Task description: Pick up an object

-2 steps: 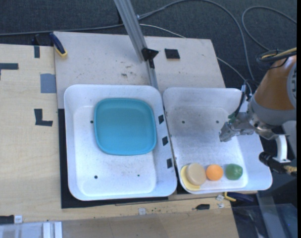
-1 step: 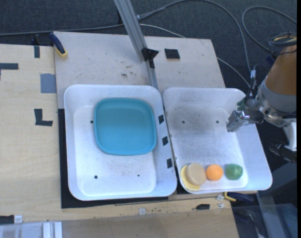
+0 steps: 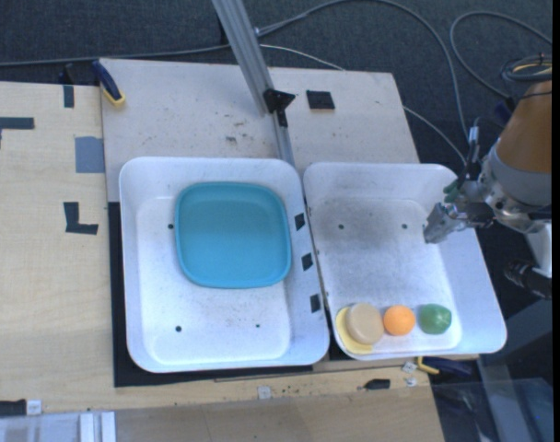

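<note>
Wooden bench (image 3: 40, 274), two white bins (image 3: 151, 339) side by side

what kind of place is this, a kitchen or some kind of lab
Most likely a robotics lab, not a kitchen: a robot arm's gripper reaches over two white bins, cables trail across the dark floor, and tape marks dot the bench.

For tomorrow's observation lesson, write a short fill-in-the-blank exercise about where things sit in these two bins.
1. The blue plate lies in the ____ bin.
2. The orange ball sits between the tan round object and the ____ ball.
3. The three small objects line the right bin's ____ edge.
4. The gripper is over the ____ bin.

Missing words: left; green; near; right
</note>
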`<state>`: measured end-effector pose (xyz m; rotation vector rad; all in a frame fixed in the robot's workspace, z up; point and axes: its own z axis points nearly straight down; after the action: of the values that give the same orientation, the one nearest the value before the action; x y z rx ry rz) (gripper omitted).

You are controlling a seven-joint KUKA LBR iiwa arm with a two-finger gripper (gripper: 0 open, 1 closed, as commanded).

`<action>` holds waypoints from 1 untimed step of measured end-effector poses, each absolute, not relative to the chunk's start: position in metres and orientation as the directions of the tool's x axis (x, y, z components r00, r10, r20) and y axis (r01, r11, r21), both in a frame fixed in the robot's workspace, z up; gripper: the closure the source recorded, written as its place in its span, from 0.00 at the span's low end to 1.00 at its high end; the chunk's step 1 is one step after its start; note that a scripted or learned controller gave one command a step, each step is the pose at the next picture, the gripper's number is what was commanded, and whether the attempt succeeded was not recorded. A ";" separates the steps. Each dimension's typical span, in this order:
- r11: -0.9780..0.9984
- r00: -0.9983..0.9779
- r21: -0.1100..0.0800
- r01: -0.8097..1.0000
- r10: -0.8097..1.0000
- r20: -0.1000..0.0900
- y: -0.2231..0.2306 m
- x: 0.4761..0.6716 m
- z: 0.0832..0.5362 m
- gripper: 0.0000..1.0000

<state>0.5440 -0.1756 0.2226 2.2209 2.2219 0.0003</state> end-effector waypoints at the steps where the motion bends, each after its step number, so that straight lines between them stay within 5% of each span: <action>1: 0.004 -0.004 0.001 1.000 1.000 0.001 -0.119 0.547 0.232 1.00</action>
<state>0.5468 -0.1185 0.2318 2.2174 2.2260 0.0017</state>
